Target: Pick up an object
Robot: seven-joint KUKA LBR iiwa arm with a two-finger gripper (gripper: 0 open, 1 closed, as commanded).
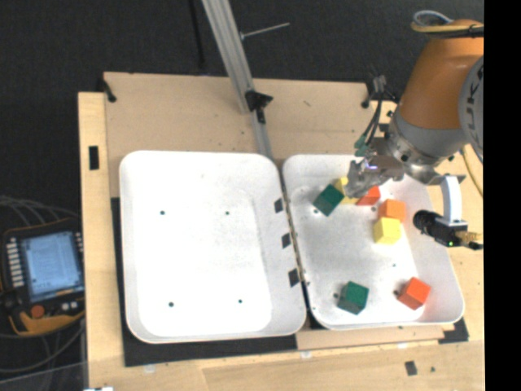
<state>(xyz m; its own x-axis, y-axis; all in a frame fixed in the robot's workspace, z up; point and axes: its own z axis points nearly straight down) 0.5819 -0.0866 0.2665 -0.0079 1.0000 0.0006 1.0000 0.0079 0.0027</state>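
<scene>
The right bin (326, 243) holds several small blocks. A green block (329, 199) lies tilted near its upper left, with a bit of yellow showing just behind it. My gripper (360, 179) hangs over the bin's upper middle, right above a red-orange block (369, 195) and just right of the green one. An orange block (393, 210) and a yellow block (387, 231) sit side by side below the gripper. Another green block (353, 297) and an orange-red block (413, 292) rest near the bin's front edge. The gripper's tips are hidden by its own body.
The left bin (203, 243) lies beside the right one, separated by a ridge with black clips (286, 239). A slanted metal pole (232, 51) rises behind the bins. A pendant with a screen (45, 267) sits off the bench at left.
</scene>
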